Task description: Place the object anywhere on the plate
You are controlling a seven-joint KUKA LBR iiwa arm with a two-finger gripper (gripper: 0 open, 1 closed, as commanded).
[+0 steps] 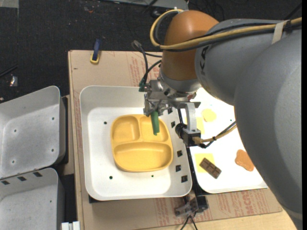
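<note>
Gripper [154,110] fingers clamped on the green stick [155,123], hanging upright over the yellow plate [139,152]'s far right compartment; I'd lower it straight down, then release low.

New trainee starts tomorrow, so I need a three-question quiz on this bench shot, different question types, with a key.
1. True or false: the yellow divided plastic plate lies in the left white bin.
2. Multiple choice: the slim green stick-shaped object below the gripper hangs over the plate's A) large lower compartment, B) upper right compartment, C) upper left compartment.
3. Fill in: in the right white bin, the flat brown rectangular piece lies to the ____ of the orange piece.

Key: 1 true; 2 B; 3 left.
</note>
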